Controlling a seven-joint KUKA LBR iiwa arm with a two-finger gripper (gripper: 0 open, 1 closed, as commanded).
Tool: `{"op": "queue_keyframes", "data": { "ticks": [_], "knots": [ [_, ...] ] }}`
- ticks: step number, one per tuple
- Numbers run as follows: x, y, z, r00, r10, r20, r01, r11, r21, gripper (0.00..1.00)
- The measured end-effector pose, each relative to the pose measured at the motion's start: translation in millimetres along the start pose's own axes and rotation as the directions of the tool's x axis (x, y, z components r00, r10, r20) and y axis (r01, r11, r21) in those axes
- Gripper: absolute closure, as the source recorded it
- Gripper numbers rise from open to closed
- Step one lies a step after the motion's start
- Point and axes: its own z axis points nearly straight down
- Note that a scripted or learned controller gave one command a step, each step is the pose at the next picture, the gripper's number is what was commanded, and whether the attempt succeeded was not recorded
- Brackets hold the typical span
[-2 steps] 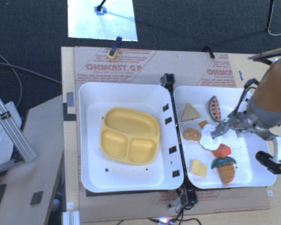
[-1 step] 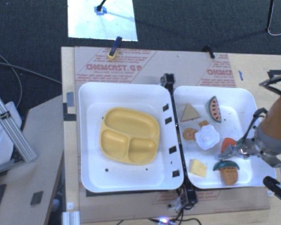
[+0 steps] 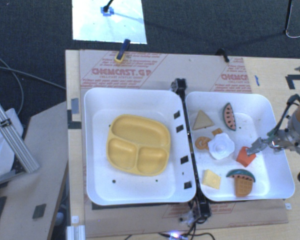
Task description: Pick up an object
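The right bin (image 3: 277,129) holds several toy foods: a tan wedge (image 3: 203,120), a watermelon slice (image 3: 229,116), a small orange piece (image 3: 217,132), a round brown pretzel (image 3: 202,143), a white fried-egg shape (image 3: 221,147), a red-orange block (image 3: 245,157), a yellow cheese square (image 3: 211,179) and a waffle piece with a green top (image 3: 242,182). My gripper (image 3: 258,145) reaches in from the right edge and sits low over the right bin. Its tip is just up and right of the red-orange block, at or very near the block's top corner.
The left bin (image 3: 97,109) carries a yellow divided plate (image 3: 138,144). A black hinge strip (image 3: 186,144) runs between the bins. Both bins rest on a cardboard sheet (image 3: 140,69), with a small yellow and blue tool (image 3: 122,51) at the sheet's far edge.
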Motion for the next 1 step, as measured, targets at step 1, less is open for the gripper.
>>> {"op": "queue_keyframes", "data": {
  "ticks": [1],
  "knots": [
    [23.4, 100.1, -28.5, 1.0, -0.007, -0.001, 0.007, 1.0, -0.004, 0.0]
  ]
}}
